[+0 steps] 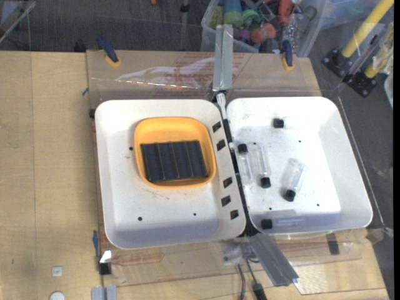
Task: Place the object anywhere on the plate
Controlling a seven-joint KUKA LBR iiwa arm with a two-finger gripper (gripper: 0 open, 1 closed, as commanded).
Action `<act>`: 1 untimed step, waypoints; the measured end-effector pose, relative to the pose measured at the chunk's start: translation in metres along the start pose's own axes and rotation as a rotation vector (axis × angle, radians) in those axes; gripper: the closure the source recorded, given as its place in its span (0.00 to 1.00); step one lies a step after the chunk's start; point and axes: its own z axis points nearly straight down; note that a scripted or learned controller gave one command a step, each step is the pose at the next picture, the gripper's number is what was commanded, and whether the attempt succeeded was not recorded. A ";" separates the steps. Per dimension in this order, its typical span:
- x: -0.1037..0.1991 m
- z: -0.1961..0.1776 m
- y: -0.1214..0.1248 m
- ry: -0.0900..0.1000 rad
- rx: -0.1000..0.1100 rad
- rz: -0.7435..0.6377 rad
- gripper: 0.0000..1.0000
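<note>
On the left of the frame a pale wooden surface [37, 167] is seen, with a matte grain. On it the left bin [119, 230] is placed, shallow, white and with rounded corners. In its middle an orange plate [147, 130] is laid, a rounded square with a raised smooth rim. The object [174, 161], a dark flat slab with parallel ribs, is found on the plate, inside the rim. Its long axis runs left to right across the frame, and the ribs run across this axis. The task is judged as already fulfilled, if this slab is the thing meant.

To the right, the right bin [325, 142] is speckled with dark dots. Two clear tubes [257, 164] with black caps are lying there, near each other, and a small black cap [278, 123] above them.

Whether the tool is released or clenched cannot be told, so the direction from it to the object cannot be given. As the arm reaches in from the right, the plate is judged to be in the farther bin.
</note>
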 end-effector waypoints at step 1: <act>0.000 0.000 0.000 0.000 0.000 -0.115 1.00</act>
